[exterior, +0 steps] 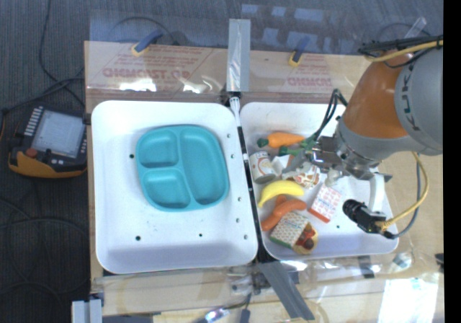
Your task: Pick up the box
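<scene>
Box (325,202): small, white, red-printed, tilted.

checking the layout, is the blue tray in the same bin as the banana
No, the blue tray lies in the left bin; the banana is in the right one.

The scene is lit brightly and evenly from above. The two white bins (173,257) are almost overexposed, and detail on their walls is washed out. Glare is seen on the clear tape of the cardboard (180,73) behind them. Soft shadows are cast under the arm (403,98). The picture is slightly blurred overall, and the small objects are not resolved sharply.
</scene>
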You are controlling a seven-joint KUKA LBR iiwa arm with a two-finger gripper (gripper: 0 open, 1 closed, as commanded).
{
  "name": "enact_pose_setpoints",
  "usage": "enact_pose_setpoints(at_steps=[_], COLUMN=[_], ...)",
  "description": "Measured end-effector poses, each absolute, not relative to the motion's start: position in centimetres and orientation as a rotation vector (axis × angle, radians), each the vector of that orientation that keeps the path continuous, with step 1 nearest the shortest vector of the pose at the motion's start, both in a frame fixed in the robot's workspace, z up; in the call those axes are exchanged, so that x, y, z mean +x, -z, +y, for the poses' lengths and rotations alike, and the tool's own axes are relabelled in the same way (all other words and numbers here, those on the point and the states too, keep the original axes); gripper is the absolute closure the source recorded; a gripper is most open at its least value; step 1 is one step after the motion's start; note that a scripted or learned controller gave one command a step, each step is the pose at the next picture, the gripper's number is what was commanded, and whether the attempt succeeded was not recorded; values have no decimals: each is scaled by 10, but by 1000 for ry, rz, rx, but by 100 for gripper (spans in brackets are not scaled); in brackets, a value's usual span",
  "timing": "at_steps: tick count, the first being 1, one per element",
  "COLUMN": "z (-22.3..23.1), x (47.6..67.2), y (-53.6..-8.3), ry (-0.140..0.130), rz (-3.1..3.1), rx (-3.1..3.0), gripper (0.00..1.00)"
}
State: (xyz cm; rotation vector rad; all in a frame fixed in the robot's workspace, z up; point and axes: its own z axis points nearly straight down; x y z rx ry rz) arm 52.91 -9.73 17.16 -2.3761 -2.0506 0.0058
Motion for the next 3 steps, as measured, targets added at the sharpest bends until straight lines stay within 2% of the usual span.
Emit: enact_pose_setpoints(at_steps=[1, 2, 3], z=[-132, -157, -196], x=[522, 525, 514], y=[-108, -104, -104], ry=[34, 50, 59], rz=[-1959, -1973, -1821], rx=[-2487, -2479, -2587], gripper=[0, 0, 0])
